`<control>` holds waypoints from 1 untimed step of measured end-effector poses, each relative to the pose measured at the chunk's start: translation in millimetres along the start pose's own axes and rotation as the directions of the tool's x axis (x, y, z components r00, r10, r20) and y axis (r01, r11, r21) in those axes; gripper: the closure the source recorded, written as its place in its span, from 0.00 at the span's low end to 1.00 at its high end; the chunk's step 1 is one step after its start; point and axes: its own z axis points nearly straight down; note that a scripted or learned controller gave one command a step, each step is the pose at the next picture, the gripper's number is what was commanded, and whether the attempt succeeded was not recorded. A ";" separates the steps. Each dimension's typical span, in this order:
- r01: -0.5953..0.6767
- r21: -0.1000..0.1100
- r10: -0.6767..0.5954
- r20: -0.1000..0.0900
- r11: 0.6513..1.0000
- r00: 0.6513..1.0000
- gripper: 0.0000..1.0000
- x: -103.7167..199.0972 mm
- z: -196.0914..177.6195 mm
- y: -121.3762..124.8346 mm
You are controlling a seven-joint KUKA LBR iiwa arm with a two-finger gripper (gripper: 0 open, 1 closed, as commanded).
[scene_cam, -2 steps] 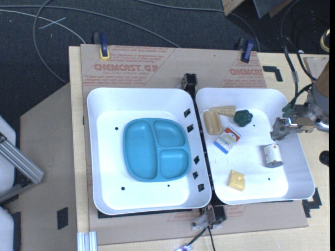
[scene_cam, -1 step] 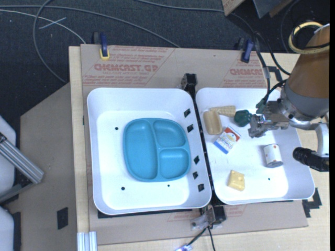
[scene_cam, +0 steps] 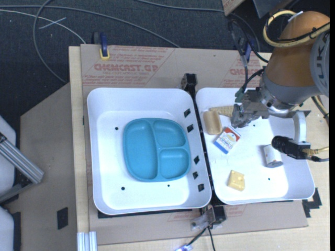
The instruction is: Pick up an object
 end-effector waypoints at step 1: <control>0.000 0.001 0.000 0.000 1.000 1.000 1.00 56.8 12.3 19.6</control>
